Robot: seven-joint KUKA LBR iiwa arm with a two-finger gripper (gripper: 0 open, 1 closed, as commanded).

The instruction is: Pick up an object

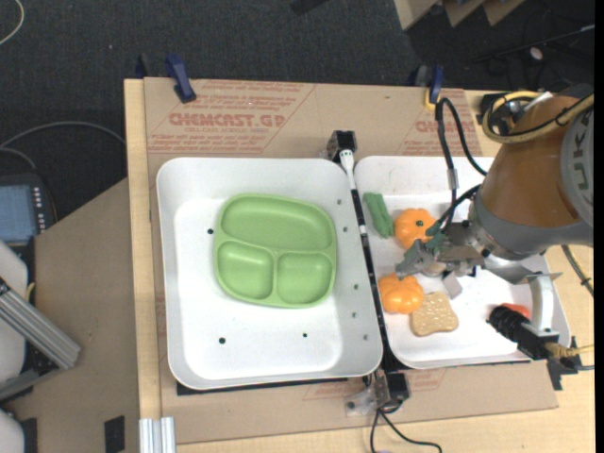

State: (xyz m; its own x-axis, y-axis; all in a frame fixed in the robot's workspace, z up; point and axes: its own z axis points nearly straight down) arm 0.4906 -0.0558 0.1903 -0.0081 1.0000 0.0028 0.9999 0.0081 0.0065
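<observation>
The right bin holds several small things. A green strip lies near its left wall. One orange pumpkin-shaped piece sits by the strip and a second lies lower down. A tan, bread-like piece rests beside the lower one. My gripper hangs low over the bin between the two orange pieces, just above the tan piece. Nothing is seen held in it. A small red thing peeks out at the bin's right side.
The left bin carries a green divided plate. A black divider rail runs between the two bins. The arm's orange and grey body covers the right bin's upper right part.
</observation>
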